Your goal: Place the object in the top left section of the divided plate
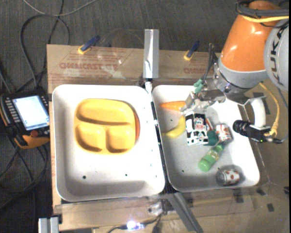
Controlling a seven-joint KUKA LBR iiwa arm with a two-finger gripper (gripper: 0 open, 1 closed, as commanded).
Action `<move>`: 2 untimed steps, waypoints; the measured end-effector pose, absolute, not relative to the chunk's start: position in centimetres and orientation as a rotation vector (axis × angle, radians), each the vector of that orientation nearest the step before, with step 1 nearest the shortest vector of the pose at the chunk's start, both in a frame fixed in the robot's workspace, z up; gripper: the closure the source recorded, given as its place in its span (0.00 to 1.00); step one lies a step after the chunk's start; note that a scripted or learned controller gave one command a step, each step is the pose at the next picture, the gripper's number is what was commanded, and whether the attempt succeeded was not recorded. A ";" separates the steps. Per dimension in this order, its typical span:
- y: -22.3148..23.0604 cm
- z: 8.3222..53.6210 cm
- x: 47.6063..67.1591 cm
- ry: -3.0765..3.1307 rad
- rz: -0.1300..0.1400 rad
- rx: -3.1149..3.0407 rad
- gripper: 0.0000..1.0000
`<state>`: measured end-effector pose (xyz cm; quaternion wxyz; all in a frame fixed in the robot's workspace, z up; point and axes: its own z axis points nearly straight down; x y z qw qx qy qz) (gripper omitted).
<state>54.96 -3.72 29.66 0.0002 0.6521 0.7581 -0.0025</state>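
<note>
Right bin [242,176]: gripper [196,101] hangs over a carrot [172,106].

Bench [87,62], brown board top with faint red lettering. Two white bins directly on it, side by side, touching: left bin [63,169], right bin [184,178]. Two blue-yellow clamps on far edge [88,43], [192,49]. Grey upright bar [151,52] between bins at back.

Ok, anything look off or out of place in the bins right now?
Nothing damaged or spilled. The yellow plate sits flat in the left bin. In the right bin, the green bottle and a can lie on their sides in a loose jumble, which looks normal for this setup.
</note>
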 end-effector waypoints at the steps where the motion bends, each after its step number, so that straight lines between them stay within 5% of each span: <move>1: 2.0 20.7 57.4 2.509 -0.005 1.896 1.00; 2: -0.4 22.5 58.0 2.413 -0.005 2.014 1.00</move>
